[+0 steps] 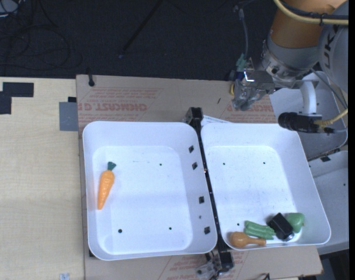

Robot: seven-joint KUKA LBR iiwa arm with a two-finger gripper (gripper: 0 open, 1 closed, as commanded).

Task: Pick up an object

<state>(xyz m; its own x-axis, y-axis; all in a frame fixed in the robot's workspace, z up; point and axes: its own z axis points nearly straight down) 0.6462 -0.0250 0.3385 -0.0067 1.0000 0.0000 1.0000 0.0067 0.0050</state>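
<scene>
1. Jaw state cannot be told: the gripper (pixel 246 94) is hanging above the bench beyond the far rim of the right bin (pixel 317 191), seen small and blurred against the cardboard sheet (pixel 142 101), and no object is showing at its tip.
2. Candidate objects are lying in both bins. A toy carrot (pixel 105 185) is resting alone near the left wall of the left bin (pixel 87 156), with open floor around it, so it is likely offering the easiest approach.
3. Four items are crowding the near right corner of the right bin: a tan pear-shaped piece (pixel 246 240), a green pod-like piece (pixel 259 230), a black block (pixel 280 226) and a green rounded piece (pixel 295 220). They are touching or overlapping, and the bin wall is close, so a descent here is risking a glancing or multiple contact.
4. Judged progress: the pick is not yet begun; the arm is standing clear of both bins, probably for an unobstructed camera view.
</scene>
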